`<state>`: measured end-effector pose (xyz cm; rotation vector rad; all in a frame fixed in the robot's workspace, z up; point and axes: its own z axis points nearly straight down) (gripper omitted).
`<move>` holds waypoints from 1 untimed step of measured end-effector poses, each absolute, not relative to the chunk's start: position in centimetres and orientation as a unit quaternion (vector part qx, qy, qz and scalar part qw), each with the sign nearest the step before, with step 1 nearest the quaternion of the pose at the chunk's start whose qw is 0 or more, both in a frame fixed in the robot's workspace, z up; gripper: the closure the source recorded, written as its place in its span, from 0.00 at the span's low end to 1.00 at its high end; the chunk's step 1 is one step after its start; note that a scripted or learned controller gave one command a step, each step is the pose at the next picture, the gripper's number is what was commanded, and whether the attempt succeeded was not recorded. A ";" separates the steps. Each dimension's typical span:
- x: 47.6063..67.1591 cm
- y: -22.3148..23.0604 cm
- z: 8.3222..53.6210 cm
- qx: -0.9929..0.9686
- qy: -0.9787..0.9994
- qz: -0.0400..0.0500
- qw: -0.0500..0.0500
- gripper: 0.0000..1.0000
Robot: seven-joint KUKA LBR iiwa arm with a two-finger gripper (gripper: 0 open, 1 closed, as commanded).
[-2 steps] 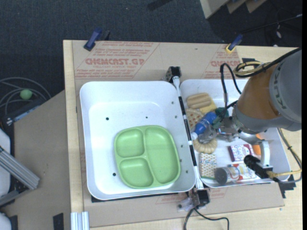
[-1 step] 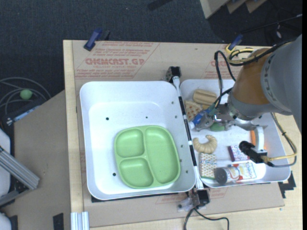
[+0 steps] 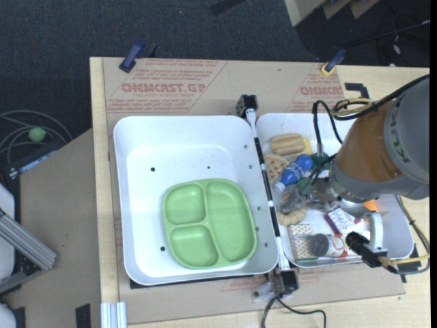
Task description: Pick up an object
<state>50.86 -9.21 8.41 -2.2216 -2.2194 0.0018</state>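
Note:
The right bin [image 3: 270, 125] holds several small things. At its far end lies a tan bread roll [image 3: 287, 144], with a waffle-like biscuit [image 3: 274, 164] and a blue bottle [image 3: 295, 170] just in front of it. Nearer the front lie a pale round cracker [image 3: 294, 216], a patterned packet [image 3: 301, 234], a grey disc [image 3: 318, 243] and a red and white wrapper [image 3: 339, 219]. My gripper [image 3: 307, 193] is low in this bin, just below the blue bottle and above the cracker. The arm's grey and orange body covers the bin's right half.
The left bin [image 3: 136, 156] holds a green divided plate [image 3: 208, 222] toward its front right. A black clip [image 3: 247, 104] sits where the two bins meet at the back. Cardboard [image 3: 171, 84] lies behind the bins.

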 end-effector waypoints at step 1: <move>56.0 -10.1 8.5 -0.707 -0.707 0.000 0.000 0.00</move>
